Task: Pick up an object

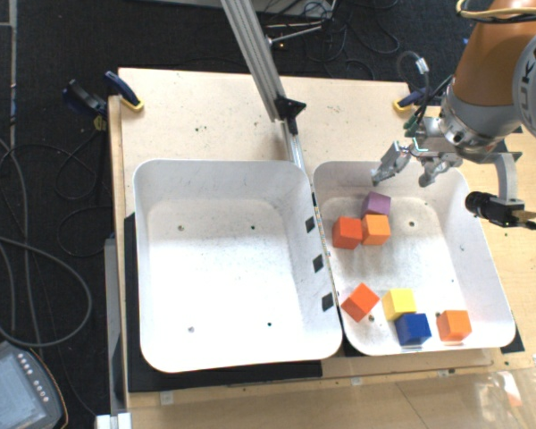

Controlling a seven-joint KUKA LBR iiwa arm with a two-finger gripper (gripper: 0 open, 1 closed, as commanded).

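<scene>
My gripper [409, 171] hangs over the back of the right bin [482, 266], its two fingers spread open with nothing between them. Just in front and left of it sit a purple cube [376, 205], an orange cube [376, 229] and a red-orange cube [347, 232], clustered and touching. Near the bin's front lie another red-orange cube [360, 300], a yellow cube [398, 303], a blue cube [413, 328] and an orange cube [454, 324].
The left bin [161, 239] lies beside the right one, sharing a middle rim. A slanted metal pole [255, 47] rises behind the bins. Blue-and-yellow clamps [116, 92] grip the bench's back corners.
</scene>
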